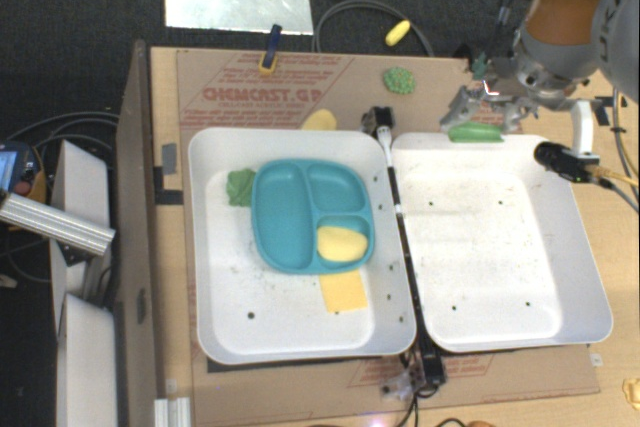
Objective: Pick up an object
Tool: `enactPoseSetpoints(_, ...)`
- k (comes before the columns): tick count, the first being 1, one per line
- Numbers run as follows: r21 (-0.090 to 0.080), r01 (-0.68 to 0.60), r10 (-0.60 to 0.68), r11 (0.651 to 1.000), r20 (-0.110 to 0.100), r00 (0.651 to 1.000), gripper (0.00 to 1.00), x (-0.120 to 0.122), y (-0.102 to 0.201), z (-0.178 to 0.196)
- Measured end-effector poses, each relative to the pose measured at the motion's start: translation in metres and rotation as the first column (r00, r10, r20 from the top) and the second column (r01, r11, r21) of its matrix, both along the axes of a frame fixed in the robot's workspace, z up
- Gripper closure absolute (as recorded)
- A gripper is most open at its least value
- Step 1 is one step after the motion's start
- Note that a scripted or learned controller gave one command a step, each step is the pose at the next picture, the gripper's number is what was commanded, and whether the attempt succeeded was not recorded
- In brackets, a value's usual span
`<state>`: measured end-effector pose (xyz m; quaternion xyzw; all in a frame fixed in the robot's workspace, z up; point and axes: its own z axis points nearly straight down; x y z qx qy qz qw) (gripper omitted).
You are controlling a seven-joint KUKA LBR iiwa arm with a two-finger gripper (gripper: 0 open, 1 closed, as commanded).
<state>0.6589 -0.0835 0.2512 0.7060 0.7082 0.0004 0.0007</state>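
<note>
My gripper (484,122) hangs over the back rim of the right bin (500,255), near its left corner. A flat green pod-shaped piece (474,132) sits between the fingertips, and the fingers appear shut on it, just above the rim. In the left bin (215,215) a teal divided plate (300,215) carries a yellow lemon-like lump (342,243) in its front right compartment. A flat yellow slice (344,292) lies just in front of the plate. A green leafy piece (240,187) pokes out at the plate's left edge.
Behind the bins, on the cardboard, are a bumpy green piece (400,80), a pale yellow piece (320,121) and a blue and yellow clip (270,55). A yellow item (398,33) rests on the dark floor beyond. A black strip (395,205) runs between the bins.
</note>
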Motion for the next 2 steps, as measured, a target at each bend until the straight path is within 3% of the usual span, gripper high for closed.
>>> enactPoseSetpoints(1,0.0,0.006,-0.006,1.0,-0.008,1.0,0.0,-0.014,-0.045,-0.101)
enactPoseSetpoints(2,0.0,0.002,-0.002,1.0,-0.002,1.0,0.0,0.002,-0.059,-0.17)
